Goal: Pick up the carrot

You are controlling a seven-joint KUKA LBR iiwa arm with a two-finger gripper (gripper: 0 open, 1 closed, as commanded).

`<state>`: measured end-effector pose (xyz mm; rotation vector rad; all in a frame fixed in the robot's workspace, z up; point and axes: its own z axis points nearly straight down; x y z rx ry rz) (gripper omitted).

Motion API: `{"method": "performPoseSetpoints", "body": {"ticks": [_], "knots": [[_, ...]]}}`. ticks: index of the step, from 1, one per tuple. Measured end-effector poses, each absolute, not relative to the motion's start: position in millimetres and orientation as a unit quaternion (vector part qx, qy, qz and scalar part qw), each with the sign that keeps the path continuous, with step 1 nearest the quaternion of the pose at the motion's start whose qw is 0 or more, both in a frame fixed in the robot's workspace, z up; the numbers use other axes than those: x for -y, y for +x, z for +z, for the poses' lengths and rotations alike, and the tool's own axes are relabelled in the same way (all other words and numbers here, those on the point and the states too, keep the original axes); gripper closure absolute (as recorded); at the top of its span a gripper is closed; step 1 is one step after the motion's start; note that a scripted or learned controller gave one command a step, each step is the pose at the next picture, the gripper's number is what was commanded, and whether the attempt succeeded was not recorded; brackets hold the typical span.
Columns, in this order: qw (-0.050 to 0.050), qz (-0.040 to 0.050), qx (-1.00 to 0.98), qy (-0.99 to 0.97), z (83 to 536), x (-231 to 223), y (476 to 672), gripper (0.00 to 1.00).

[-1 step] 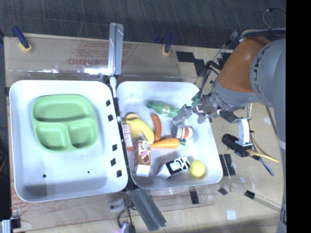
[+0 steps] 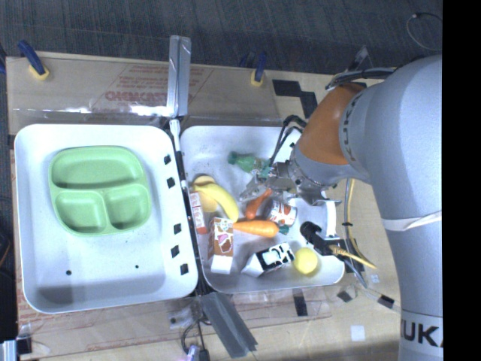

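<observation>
The gripper [image 2: 264, 194] is low in the right bin [image 2: 218, 138], just above the carrot [image 2: 255, 229]; its jaws I cannot tell.

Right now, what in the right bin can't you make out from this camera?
- Tool: open or shut unclear, blurred among clutter.
- Second orange piece under the tool: partly covered, identity unclear.
- Carton and packet: labels too small to read.
- Green thing: too small to name.

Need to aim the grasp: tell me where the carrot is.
The carrot lies in the right bin, near its middle, just right of the banana and below the gripper.
</observation>
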<state>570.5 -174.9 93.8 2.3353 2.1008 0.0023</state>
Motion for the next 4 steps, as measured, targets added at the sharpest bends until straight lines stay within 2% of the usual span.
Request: {"method": "performPoseSetpoints", "body": {"ticks": [1,2,3,4], "knots": [[0.001,0.0002,-0.756,0.655,93,170,600.1,0.00],[-0.001,-0.0004,-0.828,0.560,165,165,529.3,0.00],[-0.002,-0.0001,-0.914,0.406,105,158,478.6,0.00],[0.000,-0.0001,-0.915,0.404,115,158,480.0,1.00]]}}
